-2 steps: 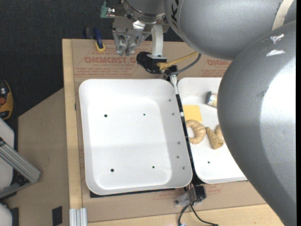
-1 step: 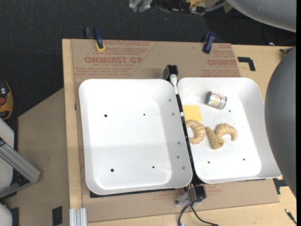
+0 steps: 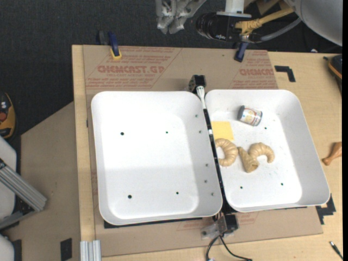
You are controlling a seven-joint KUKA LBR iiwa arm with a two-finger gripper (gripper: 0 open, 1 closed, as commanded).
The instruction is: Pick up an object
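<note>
Two white bins: the right bin (image 3: 304, 145) holds two croissants (image 3: 227, 151) (image 3: 259, 155), one yellow square (image 3: 222, 130) and one small can (image 3: 249, 115). The end effector (image 3: 175, 10) hangs blurred above; finger spread unclear.

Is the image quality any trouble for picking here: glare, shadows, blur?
Camera view: the gripper at the top edge is blurred, so the jaws cannot be read. The left bin is washed out bright along its near half, with a soft grey shade across its far half. In the right bin, the two croissants, the yellow square and the small can look sharp, with faint shadows.
</note>
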